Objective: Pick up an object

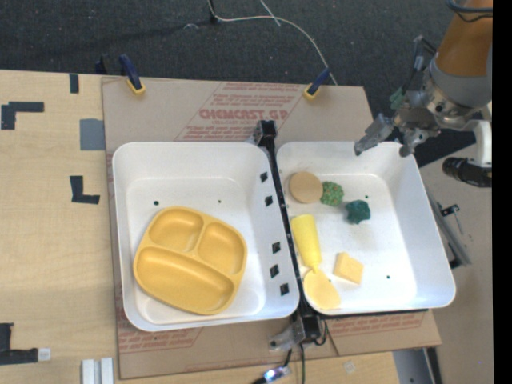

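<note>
The gripper (390, 140) is hovering over the far right corner of the right bin (416, 214), its two fingers spreading wide apart and gripping nothing. Nearer the camera and to its left, a tan round disc (305, 187) is lying beside a light green broccoli piece (332, 193), with a darker green piece (358, 210) just past it. Further toward the camera, a yellow cylinder (306, 239), a cheese wedge (349, 269) and a pale yellow slice (322, 290) are resting. Well to the left, a yellow divided plate (190, 259) is sitting in the left bin (132, 166).
</note>
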Robot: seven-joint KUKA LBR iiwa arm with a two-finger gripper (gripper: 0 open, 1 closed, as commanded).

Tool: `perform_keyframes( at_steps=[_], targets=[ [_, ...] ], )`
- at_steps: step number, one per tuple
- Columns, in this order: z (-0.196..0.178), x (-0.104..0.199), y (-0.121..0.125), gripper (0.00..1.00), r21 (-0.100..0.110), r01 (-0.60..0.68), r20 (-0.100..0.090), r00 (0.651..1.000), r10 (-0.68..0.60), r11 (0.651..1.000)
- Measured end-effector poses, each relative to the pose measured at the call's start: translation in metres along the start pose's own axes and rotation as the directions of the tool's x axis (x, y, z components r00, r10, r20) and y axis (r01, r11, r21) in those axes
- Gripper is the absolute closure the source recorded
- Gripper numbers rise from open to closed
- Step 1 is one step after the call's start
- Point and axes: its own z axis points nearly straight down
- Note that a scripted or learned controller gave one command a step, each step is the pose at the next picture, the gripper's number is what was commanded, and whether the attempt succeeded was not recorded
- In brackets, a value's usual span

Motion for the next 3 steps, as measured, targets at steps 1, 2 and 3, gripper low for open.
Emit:
perform_keyframes(
  at_steps=[1,2,3],
  targets=[
    [-0.006,0.0,0.002,0.0,-0.011,0.003,0.002,1.0,-0.003,1.0],
    [0.051,-0.009,0.001,0.0,-0.005,0.002,0.002,1.0,-0.002,1.0],
    [0.099,-0.015,-0.004,0.0,-0.005,0.002,0.002,1.0,-0.002,1.0]
  ],
)
